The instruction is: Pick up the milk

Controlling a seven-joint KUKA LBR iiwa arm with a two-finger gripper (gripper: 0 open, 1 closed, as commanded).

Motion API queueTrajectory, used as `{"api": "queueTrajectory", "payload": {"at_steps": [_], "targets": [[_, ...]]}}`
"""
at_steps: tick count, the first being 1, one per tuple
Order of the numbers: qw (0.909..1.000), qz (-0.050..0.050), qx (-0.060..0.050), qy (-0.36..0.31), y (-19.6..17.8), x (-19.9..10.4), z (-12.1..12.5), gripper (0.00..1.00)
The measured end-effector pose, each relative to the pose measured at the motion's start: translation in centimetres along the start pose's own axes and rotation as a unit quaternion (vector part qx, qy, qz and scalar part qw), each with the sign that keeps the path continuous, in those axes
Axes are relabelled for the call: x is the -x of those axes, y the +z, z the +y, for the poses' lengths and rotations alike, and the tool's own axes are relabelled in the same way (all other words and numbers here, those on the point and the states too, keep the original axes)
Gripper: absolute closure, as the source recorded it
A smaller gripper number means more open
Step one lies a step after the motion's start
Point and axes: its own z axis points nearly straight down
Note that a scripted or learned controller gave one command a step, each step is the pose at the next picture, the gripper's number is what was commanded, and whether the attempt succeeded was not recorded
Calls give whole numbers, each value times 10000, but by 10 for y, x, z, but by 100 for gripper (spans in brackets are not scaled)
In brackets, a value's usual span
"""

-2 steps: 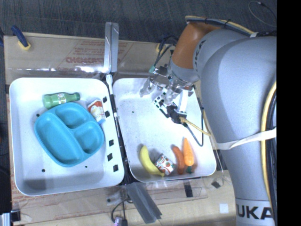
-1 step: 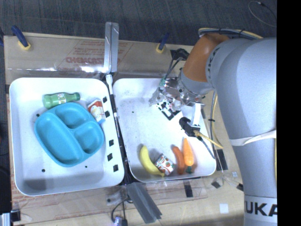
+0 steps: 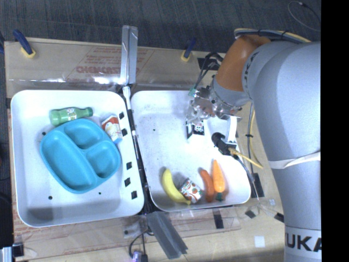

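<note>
Bench surface: cardboard sheet over dark floor, two white bins side by side. Left bin (image 3: 22,162) holds a blue divided plate (image 3: 80,154), a green bottle (image 3: 70,114) along its far edge and a small red-and-white carton (image 3: 112,127) touching the plate's right rim. Right bin (image 3: 158,119) holds a banana (image 3: 171,186), a second small carton (image 3: 190,190), a sausage (image 3: 206,184) and a carrot (image 3: 218,179), all clustered at the near wall.

Gripper (image 3: 195,125) is low over the far half of the right bin, w/ nothing seen between its fingers; how far they stand apart — cannot tell, the wrist hides them.

Task item, by judgement: milk is the carton by the banana, lying tilted, long axis approx. diagonal, touching banana and sausage. The other carton could equally be it — labels too small to read. From the gripper it lies toward the near wall, almost straight down the view. Crowding by neighbours looks like the main risk to a clean grasp.
</note>
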Motion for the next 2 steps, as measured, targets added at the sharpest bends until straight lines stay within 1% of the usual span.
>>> {"api": "queueTrajectory", "payload": {"at_steps": [1, 2], "targets": [[10000, 0, 0, -7, 0, -1, 0, 0], [9970, 39, -36, -772, 14, 16, -3, 0]]}}
